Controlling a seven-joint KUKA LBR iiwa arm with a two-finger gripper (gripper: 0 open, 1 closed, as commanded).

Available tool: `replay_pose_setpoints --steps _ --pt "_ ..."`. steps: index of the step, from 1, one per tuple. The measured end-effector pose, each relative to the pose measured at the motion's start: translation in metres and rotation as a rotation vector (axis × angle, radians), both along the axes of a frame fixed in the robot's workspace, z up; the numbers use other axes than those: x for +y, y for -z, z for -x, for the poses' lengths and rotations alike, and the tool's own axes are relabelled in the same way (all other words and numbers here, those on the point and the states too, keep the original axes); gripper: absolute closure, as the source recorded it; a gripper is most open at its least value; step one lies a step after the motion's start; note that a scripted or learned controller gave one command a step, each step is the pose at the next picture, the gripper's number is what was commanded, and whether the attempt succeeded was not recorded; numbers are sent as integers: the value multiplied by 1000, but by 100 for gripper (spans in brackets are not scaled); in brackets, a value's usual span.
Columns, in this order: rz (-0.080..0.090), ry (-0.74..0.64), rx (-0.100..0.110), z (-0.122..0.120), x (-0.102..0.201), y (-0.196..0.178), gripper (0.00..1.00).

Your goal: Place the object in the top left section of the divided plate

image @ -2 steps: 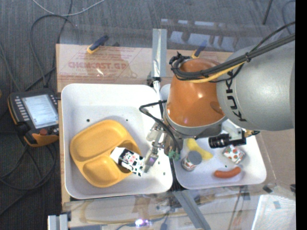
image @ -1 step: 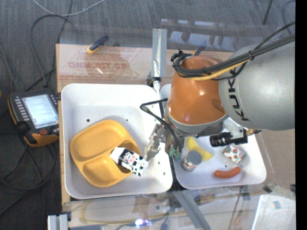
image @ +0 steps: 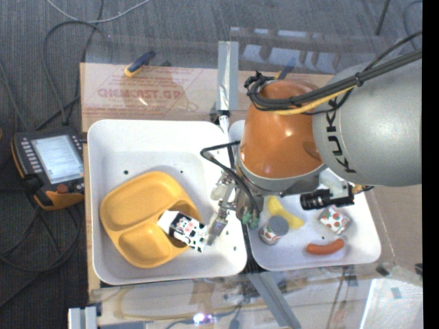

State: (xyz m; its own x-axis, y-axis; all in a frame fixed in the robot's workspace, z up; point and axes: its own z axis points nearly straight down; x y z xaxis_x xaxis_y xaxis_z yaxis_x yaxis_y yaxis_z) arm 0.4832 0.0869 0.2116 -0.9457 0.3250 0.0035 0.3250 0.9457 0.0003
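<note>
because the little black and white box (image: 184, 229) sits on the edge of the yellow plate (image: 137, 211) in the left bin (image: 103, 149), the gripper (image: 218, 226) hangs beside it, i cannot tell its grip

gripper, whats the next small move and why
Probably a short shift toward the yellow divided plate, up and to the left in the view. The gripper sits at the plate's right edge, beside the black-and-white patterned object, which lies at the right rim, partly over a lower section rather than in the top left one. Whether the object is gripped is unclear.
</note>
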Motion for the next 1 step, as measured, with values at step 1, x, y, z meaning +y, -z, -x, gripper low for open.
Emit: replay_pose_setpoints --steps 1 --pt "2 -120 -5 -1 -30 -51 0"
